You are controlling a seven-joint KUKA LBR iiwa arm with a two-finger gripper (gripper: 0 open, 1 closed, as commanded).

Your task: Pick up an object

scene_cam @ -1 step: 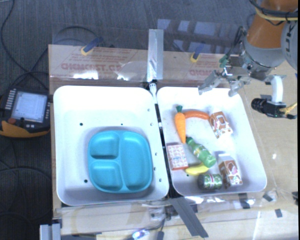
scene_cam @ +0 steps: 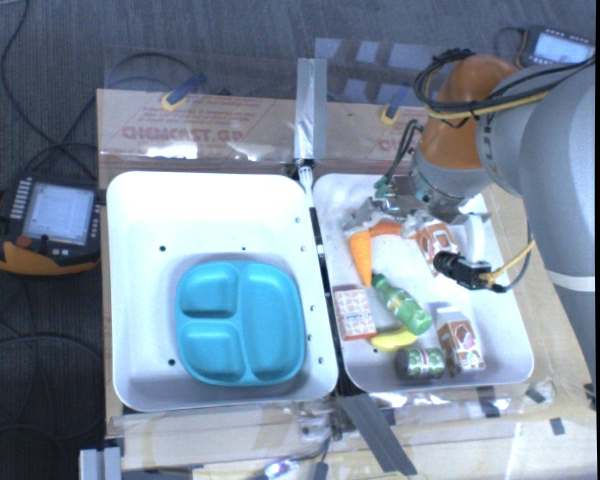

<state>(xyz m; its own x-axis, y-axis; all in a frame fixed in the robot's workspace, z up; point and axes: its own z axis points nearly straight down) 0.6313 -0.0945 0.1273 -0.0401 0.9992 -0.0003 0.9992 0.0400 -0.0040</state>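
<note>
Camera view: Two shallow white bins are seen side by side on a cardboard-covered counter [scene_cam: 220, 128], viewed from above at a slant. The right bin [scene_cam: 510, 353] is taken as the landmark. Over its far end, the grey arm [scene_cam: 550, 148] with its orange band [scene_cam: 470, 93] is lowered from the right, and the hand [scene_cam: 405, 198] is placed low among the clutter near the bin's far left corner. How far the hand is opened cannot be told, since its tips are masked by the wrist and cabling, and nothing is seen to be gripped.

Inside the right bin, an orange carrot-shaped toy [scene_cam: 363, 253] is laid just below the hand, close to the bin's left wall. A green bottle [scene_cam: 401, 303] is set slantwise at the bin's middle, with a yellow banana [scene_cam: 393, 340] touching its lower end. A small red-patterned packet [scene_cam: 353, 312] is laid against the left wall. Toward the near end, a dark green can [scene_cam: 420, 363] is laid on its side beside a brown and white carton [scene_cam: 460, 340]. A white and red container [scene_cam: 435, 238] is seen at the far right of the bin, under the arm.

To the left of the right bin, the left bin [scene_cam: 140, 218] is occupied by a blue divided plate [scene_cam: 240, 320]. Further left, off the counter, a control pendant [scene_cam: 45, 223] is left on the carpet.
</note>
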